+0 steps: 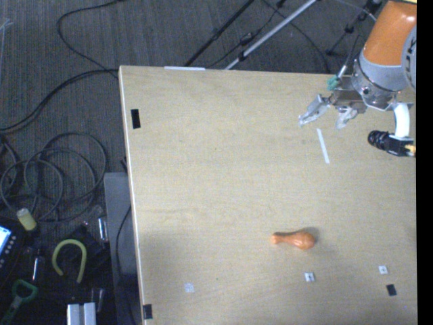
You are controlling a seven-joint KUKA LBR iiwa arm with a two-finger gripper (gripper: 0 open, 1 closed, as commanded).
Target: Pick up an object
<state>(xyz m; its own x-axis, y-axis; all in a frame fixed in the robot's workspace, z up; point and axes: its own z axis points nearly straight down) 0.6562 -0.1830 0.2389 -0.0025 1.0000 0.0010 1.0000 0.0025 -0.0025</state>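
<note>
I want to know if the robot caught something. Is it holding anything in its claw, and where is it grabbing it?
No, nothing is held. The gripper hangs open above the wooden bench, with nothing between its fingers. The orange object lies on the bench, well apart from it.

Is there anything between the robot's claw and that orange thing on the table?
Yes: in the camera view a thin white stick lies just below the gripper; then bare tabletop to the orange object.

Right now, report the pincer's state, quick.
Pincer: open, holding nothing, fingers spread above the bench, well away from the orange object.
</note>
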